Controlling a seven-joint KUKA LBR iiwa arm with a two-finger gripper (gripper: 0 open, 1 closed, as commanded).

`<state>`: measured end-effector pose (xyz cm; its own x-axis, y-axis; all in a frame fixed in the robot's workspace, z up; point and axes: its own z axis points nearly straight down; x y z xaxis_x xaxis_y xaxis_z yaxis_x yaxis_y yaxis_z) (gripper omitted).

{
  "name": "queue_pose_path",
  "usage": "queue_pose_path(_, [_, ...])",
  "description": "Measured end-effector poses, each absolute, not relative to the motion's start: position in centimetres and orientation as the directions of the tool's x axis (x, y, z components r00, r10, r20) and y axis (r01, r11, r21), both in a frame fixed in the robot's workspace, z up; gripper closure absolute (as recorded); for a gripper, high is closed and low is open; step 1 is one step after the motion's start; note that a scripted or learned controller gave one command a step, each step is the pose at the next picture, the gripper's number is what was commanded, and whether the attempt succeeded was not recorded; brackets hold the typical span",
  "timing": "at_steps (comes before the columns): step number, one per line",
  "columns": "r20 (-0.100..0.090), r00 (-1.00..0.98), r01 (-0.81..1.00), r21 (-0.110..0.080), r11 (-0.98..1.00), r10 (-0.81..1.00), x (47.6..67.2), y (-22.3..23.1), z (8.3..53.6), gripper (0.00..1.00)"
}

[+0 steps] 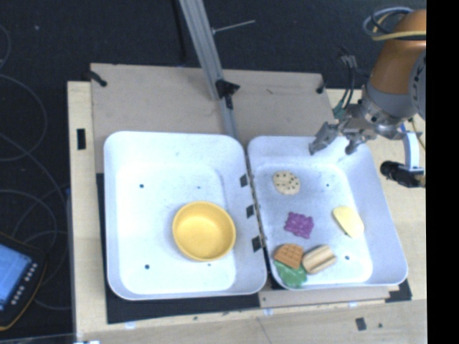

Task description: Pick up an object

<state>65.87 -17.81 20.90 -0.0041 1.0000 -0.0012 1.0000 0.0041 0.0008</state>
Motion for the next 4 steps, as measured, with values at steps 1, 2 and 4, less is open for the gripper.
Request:
queue_pose_path(1, [-0.003, -0.004, 1.0, 0.0, 0.004, 1.0, 65.9, -17.9, 20.9, 0.0])
queue_pose_path(2, [-0.004, -0.003, 1.0, -0.003, 0.003, 1.0, 66.4, -18.5, 16.4, 0.0])
queue_pose_path(4, [-0.005, -0.004, 1.0, 0.0, 0.004, 1.0, 66.5, -18.4, 10.2, 0.0])
